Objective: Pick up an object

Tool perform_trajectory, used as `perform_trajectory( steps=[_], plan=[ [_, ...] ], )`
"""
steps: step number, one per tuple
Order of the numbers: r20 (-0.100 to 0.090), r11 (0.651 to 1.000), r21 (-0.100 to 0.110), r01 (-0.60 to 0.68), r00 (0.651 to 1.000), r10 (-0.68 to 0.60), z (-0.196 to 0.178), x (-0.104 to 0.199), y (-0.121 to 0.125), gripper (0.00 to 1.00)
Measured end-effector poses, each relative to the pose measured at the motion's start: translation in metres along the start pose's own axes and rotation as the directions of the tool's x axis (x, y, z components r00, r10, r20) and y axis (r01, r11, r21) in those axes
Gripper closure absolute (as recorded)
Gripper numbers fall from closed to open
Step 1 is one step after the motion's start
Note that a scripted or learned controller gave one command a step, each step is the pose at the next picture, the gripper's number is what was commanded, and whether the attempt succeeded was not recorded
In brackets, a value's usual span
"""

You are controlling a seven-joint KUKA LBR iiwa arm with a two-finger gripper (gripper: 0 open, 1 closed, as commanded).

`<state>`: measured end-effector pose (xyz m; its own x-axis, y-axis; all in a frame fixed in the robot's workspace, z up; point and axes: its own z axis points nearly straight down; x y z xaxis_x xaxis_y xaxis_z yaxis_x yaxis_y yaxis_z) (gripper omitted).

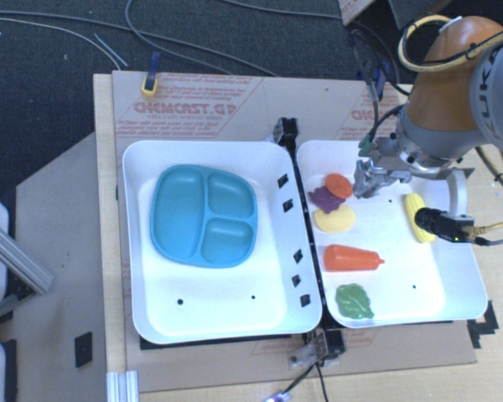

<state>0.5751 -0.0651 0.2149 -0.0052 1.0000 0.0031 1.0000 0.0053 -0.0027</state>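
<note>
Nearest to us, at the near edge of the right bin (453,308), we see a green leafy toy (353,301). Just beyond it lies an orange carrot (350,259), with its long side running left to right. Farther back sit a yellow toy (334,219), a purple toy (324,197) and a small orange toy (339,184), all close together. A yellow corn piece (415,214) lies over to the right.

The left bin (142,300) holds a blue plate (204,215) with three parts.

The gripper (366,179) hangs at the far end of the right bin. We cannot tell how wide it is, and we see nothing held in it.

We think the small orange toy is the easiest thing to pick. It lies just to the left of the gripper, almost touching it. So the arm would need only a small move left and down. The purple toy sits right against it and could get in the way.
</note>
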Motion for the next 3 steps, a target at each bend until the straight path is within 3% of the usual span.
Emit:
perform_trajectory(
  steps=[3],
  plan=[
    [0.001,1.000,-0.004,0.000,1.000,0.000,-0.015,0.157,-0.010,1.00]
  ],
)
